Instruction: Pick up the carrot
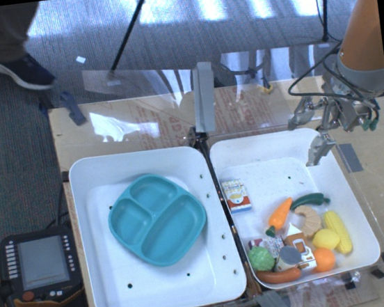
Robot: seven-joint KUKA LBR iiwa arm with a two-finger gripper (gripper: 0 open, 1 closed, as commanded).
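Note:
The carrot point(281, 213), orange with a green top, lies tilted in the right bin point(262, 154) near its middle, at the upper edge of a pile of toy food. My gripper point(308, 132) hangs over the bin's far right corner, well up and to the right of the carrot. Its two fingers stand apart, open, and nothing is between them.
Around the carrot lie a small printed box point(236, 194), a green vegetable point(311, 200), a bread slice point(307, 220), corn point(337, 230), a lemon point(325, 239), an orange point(324, 259) and a green ball point(260, 257). The left bin point(92, 190) holds a teal divided plate point(157, 218).

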